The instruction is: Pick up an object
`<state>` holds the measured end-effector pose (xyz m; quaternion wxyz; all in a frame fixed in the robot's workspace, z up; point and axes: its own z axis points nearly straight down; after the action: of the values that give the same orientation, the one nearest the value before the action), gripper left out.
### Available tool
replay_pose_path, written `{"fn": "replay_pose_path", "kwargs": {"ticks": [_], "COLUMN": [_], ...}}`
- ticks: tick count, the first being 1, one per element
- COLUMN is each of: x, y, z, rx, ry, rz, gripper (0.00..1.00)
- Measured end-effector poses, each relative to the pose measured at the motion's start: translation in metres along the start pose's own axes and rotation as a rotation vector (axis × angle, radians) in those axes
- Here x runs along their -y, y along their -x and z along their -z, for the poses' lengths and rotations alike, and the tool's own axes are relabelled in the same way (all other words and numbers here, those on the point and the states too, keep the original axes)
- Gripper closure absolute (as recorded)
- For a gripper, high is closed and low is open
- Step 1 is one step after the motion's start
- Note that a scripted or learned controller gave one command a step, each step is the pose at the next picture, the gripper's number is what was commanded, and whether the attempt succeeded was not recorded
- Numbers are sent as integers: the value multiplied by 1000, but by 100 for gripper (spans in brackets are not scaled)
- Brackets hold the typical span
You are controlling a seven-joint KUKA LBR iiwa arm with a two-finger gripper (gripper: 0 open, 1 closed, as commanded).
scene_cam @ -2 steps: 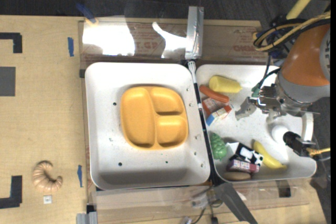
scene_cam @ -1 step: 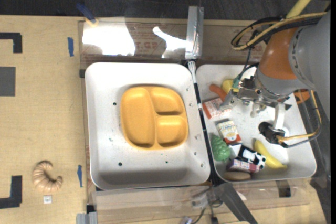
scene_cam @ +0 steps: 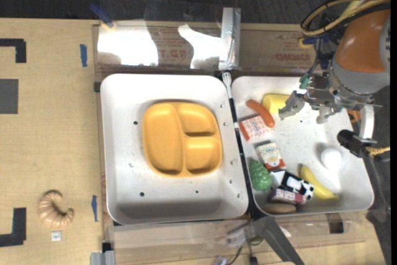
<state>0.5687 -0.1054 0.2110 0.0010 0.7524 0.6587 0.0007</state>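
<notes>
1. My gripper [scene_cam: 308, 108] hangs over the right bin [scene_cam: 360, 195], upper part — fingers spread apart, nothing between them.
2. Just left of it: yellow toy [scene_cam: 273, 100] and orange hot dog [scene_cam: 260, 112].
3. Below, apart from me — banana [scene_cam: 316, 183], white egg [scene_cam: 332, 158], green broccoli toy [scene_cam: 261, 175].
4. Left bin [scene_cam: 118, 133] bears a yellow divided tray [scene_cam: 181, 136].

Arm comes in from the right edge, grey body with the orange band [scene_cam: 366, 40] sitting just above the wrist. Wrist angled down and left. End effector [scene_cam: 310, 110] hangs low, two fingers spread apart, nothing between them: left fingertip [scene_cam: 289, 110] and right fingertip [scene_cam: 327, 113] both point downward. Yellow and black cabling loops above the wrist
</notes>
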Motion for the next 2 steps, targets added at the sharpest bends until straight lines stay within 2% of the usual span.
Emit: {"fn": "replay_pose_path", "kwargs": {"ticks": [1, 2], "x": [-40, -93], "y": [-58, -25], "z": [-30, -105], "rx": [2, 4], "ry": [-9, -13], "rz": [-250, -527], "gripper": [0, 0]}}
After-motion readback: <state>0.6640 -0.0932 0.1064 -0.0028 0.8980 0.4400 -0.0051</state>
